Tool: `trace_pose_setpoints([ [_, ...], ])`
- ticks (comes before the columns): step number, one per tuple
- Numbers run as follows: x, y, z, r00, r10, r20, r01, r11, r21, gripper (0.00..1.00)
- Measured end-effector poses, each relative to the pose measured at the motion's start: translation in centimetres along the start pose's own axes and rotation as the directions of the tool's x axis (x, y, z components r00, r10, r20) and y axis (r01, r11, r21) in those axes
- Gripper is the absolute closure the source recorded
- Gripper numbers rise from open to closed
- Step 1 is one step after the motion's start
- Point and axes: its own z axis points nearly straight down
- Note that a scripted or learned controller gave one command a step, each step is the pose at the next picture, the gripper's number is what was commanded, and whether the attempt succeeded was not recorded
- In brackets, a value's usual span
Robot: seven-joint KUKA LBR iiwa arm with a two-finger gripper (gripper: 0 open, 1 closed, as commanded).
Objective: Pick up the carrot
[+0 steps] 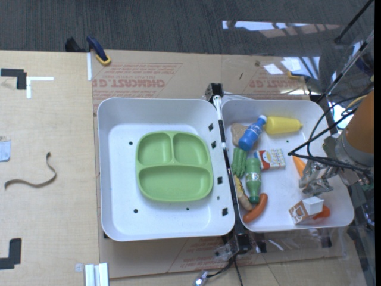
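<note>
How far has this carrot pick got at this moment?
Done: the gripper is down in the right bin, beside an orange piece that may be the carrot. In hand: nothing visibly between its fingers. Left: closing on the carrot and lifting it out.

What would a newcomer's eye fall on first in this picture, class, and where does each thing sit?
First, the bright green divided plate, alone in the middle of the left bin. Next, the crowd of toy food in the right bin: a blue bottle and a yellow piece at the far end. The claw hangs over that bin's right side, beside an orange carrot.
</note>
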Motion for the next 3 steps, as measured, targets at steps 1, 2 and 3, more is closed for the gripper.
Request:
trace_pose_setpoints([
  [1, -8.7, 5.0, 1.4, 0.992, -0.129, -0.012, 0.129, 0.992, -0.006, 1.0],
  [2, -6.1, 1.2, 1.3, 0.789, -0.615, -0.006, 0.615, 0.789, -0.011, 1.0],
  [3, -7.8, -2.7, 0.3, 0.335, -0.942, 0.003, 0.942, 0.335, -0.013, 1.0],
])
